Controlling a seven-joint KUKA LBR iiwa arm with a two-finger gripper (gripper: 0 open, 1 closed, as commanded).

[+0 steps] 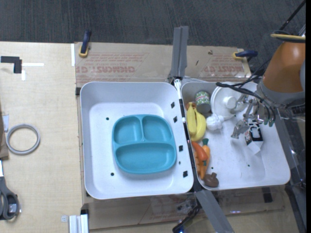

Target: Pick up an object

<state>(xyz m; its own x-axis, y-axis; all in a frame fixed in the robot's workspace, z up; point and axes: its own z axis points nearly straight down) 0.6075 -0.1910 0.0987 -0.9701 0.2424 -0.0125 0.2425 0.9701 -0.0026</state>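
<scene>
gripper (241, 128) low in right bin (272, 171), you can't tell its opening | banana (196, 122) smooth curved yellow, by left wall | carrot (201, 154) | left bin (92, 144): glossy teal divided plate (144, 143)

Dark carpet floor (121, 8), pale wooden bench (39, 178), brown cardboard sheet (126, 62)

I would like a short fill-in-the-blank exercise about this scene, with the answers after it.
1. The blue divided plate lies in the ____ bin.
2. The banana lies in the ____ bin.
3. The plate has ____ compartments.
4. The gripper is above the ____ bin.

Answers: left, right, three, right
</scene>
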